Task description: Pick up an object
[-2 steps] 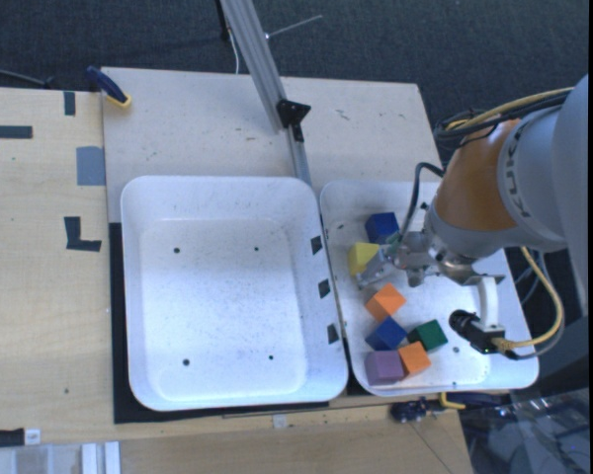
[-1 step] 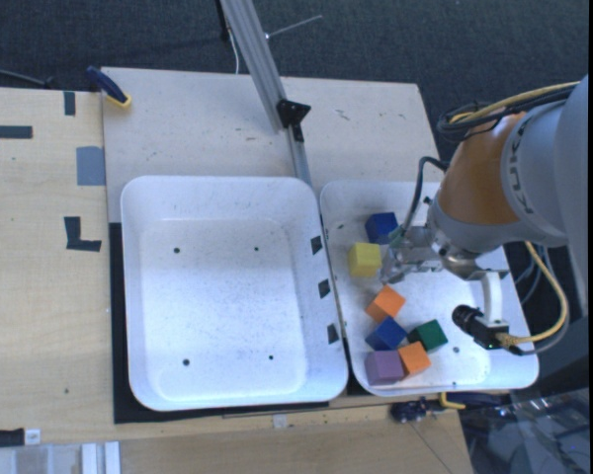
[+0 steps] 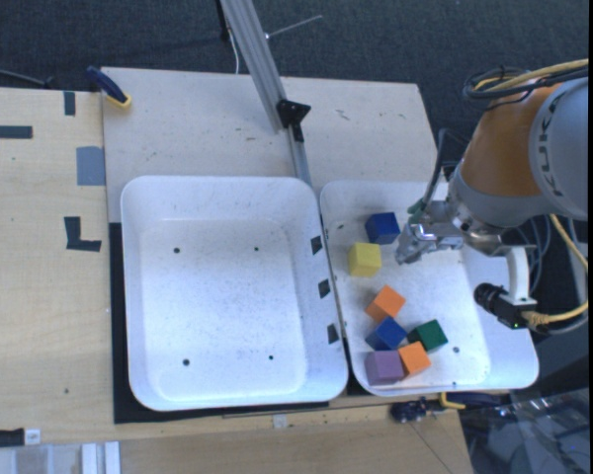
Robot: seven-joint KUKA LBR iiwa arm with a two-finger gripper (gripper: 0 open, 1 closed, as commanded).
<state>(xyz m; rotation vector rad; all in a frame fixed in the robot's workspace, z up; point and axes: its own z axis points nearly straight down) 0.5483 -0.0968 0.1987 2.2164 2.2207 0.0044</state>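
The right bin holds several small blocks. A blue cube and a yellow cube lie at its upper left. Lower down sit an orange block, a second blue block, a green block, a small orange block and a purple block. My gripper hangs over the right bin just right of the blue and yellow cubes. Nothing shows between its fingers.
The left bin lies beside the right one. A grey metal bar slants down from the top to the gap between the bins. A blue and yellow tool rests on the bench at top left. The arm's orange band fills the right side.
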